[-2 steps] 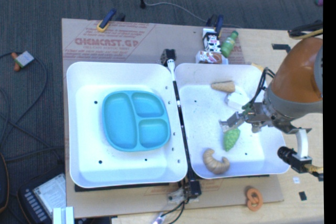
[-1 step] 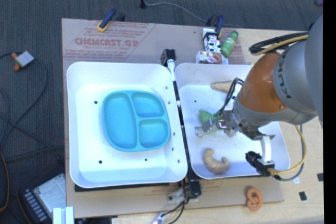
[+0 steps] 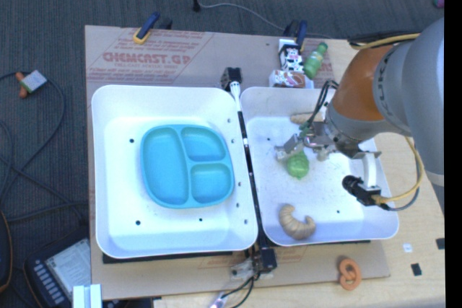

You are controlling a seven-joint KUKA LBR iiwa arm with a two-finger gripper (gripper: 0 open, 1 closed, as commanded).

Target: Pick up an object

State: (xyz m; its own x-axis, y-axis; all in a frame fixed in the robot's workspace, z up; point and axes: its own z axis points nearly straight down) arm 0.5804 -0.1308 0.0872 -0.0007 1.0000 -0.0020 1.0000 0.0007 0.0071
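From above, the arm (image 3: 393, 94) reached in from the right over the right bin (image 3: 375, 231), its hand (image 3: 303, 144) lowered just above a green object (image 3: 297, 166) near the bin's middle. That placement suggested the green object was the pick target, since the fingers pointed down at its upper edge. Whether the hand's fingers stood apart or together I could not tell; the metal parts blurred into one another, and nothing was plainly gripped between them. A tan curved piece (image 3: 296, 221) lay well apart toward the bin's near wall, out of the way. The left bin (image 3: 115, 227) held a blue divided plate (image 3: 189, 164), likely irrelevant to this grasp.
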